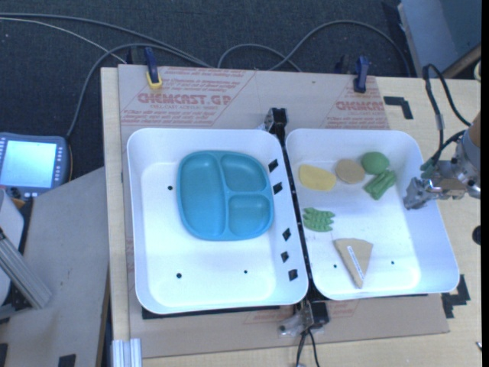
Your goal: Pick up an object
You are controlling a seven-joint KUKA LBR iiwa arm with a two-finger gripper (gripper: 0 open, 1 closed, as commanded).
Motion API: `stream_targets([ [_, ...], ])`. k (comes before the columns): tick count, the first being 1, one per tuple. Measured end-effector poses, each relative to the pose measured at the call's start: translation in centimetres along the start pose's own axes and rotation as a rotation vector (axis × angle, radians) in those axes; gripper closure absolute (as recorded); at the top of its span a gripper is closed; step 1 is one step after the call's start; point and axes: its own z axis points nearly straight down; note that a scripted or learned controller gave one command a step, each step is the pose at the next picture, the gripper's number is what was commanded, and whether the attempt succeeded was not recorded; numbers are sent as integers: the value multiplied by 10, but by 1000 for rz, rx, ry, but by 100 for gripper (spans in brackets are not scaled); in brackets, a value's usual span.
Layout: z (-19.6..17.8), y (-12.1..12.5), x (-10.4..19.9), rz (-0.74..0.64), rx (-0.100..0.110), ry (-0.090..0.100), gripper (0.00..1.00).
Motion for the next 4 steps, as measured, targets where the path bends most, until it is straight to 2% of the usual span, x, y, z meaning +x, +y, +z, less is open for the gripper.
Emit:
stream_targets([
  [2,-19,27,105,-5,5,4,100],
  [4,-5,57,216,-4,6,3,100],
])
